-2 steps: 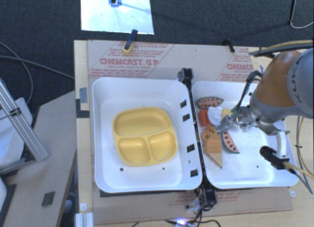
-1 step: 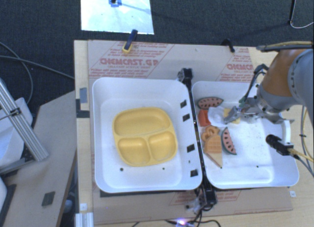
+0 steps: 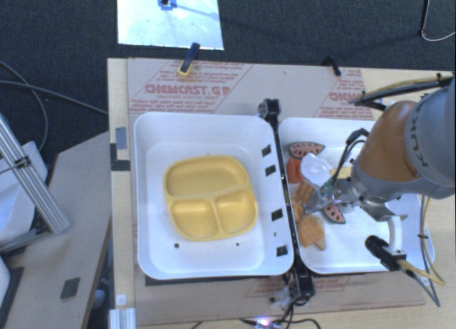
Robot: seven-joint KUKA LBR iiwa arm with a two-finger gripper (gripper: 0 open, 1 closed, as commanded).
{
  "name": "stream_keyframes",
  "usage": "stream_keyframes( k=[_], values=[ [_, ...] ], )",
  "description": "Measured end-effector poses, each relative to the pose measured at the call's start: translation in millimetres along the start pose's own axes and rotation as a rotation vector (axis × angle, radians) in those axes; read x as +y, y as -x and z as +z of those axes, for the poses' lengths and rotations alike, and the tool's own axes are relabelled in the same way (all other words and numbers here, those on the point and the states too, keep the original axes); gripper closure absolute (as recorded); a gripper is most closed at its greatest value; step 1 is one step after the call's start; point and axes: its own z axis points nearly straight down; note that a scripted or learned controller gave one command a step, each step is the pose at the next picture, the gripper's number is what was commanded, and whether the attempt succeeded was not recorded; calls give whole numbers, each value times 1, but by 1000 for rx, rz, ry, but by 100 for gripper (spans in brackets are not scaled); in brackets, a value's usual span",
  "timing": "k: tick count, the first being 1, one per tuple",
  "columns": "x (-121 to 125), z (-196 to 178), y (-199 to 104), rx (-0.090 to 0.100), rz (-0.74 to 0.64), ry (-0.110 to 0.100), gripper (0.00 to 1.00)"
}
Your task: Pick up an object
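Note:
The right bin (image 3: 356,258) holds several toy food pieces. A watermelon slice (image 3: 306,149) lies near its back left corner, with a red-orange piece (image 3: 293,171) and a pale rounded piece (image 3: 313,169) just in front of it. Tan bread-like pieces (image 3: 311,232) lie along the left wall. My gripper (image 3: 322,198) is down low in this bin, among the tan pieces and right beside a second watermelon slice (image 3: 333,213). The arm's wrist hides part of the bin behind it.
The left bin (image 3: 153,249) holds a yellow divided plate (image 3: 210,196). A black hinge strip (image 3: 278,178) runs between the two bins. The arm's grey body and orange band (image 3: 388,146) hang over the right bin's right half. Cables (image 3: 413,267) trail near its front right corner.

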Motion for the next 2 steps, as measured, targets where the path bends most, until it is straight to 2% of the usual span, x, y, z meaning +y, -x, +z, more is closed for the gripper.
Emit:
stream_keyframes(
  k=[1, 2],
  values=[
    [4, -11, 4, -4, 1, 8, 100],
    [-38, -105, -62, -2, -6, 11, 100]
  ],
)
